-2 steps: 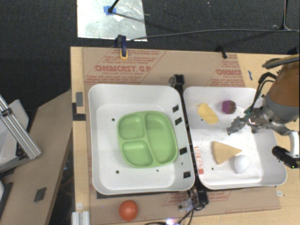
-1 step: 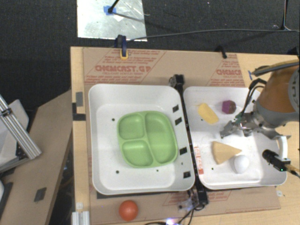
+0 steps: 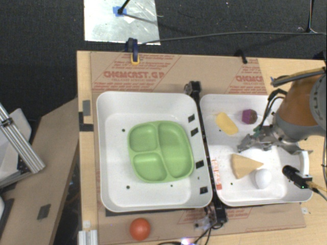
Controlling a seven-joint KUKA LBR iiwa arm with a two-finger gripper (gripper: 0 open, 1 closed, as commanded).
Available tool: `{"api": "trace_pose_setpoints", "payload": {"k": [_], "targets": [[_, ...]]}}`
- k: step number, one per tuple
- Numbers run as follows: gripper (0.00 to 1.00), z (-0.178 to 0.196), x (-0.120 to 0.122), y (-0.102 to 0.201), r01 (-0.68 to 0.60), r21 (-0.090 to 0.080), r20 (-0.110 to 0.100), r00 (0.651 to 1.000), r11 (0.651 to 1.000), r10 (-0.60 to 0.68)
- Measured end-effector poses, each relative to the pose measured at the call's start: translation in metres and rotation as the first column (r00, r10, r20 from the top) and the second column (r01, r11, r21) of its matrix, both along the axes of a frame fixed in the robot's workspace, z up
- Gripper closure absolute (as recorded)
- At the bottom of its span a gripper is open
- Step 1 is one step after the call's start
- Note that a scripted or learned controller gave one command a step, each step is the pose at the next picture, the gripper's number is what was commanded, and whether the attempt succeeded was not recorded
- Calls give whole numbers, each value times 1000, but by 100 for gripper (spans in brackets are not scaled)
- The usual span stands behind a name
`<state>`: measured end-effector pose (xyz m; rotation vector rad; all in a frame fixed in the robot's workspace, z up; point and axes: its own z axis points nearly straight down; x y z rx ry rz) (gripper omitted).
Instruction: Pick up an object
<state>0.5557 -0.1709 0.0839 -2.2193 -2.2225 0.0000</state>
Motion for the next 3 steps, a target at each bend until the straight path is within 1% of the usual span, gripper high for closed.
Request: {"api": "trace_pose_setpoints", "payload": {"k": [1, 2, 3], "targets": [[100, 12, 1, 0, 0, -2, 5, 1000, 1000, 0], [100, 75, -1, 3, -3, -2, 7, 1000, 1000, 3], [100, 137, -3, -3, -3, -3, 9, 1000, 1000, 4]]}}
